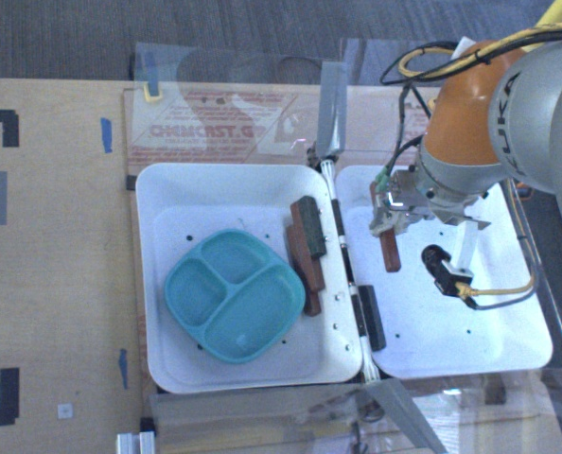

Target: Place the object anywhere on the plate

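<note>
**Thin grip, long carry: the brown stick could slip before it reaches the plate**

Currently the gripper (pixel 391 227) hangs over the right bin (pixel 508 348), its jaws clamped on the upper end of a brown stick-shaped object (pixel 392 253) that dangles below. The teal plate (pixel 234 296) lies in the left bin (pixel 158 206), well apart, beyond the divider. Held only by its tip, the object may swing or drop in transit. Another brown piece (pixel 305 263) beside the plate's rim could also foul the placement.
</note>
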`<state>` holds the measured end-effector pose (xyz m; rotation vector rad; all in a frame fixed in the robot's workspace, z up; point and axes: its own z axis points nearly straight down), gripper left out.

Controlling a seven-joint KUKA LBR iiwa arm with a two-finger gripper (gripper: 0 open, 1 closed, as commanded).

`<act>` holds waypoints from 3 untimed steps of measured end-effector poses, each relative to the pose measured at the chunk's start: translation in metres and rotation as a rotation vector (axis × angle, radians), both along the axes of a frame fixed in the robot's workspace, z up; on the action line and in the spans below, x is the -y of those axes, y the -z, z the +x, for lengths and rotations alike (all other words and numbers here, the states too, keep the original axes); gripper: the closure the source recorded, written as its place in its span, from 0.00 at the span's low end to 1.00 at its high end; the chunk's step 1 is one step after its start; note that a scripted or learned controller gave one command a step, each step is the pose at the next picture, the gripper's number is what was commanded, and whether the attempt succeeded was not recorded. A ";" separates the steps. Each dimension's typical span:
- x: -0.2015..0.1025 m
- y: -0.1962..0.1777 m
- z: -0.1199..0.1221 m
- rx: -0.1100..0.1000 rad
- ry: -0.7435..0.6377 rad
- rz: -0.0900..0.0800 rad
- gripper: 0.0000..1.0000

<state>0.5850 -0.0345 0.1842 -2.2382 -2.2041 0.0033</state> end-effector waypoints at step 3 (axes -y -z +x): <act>-0.153 0.030 -0.072 -0.002 -0.102 0.001 0.00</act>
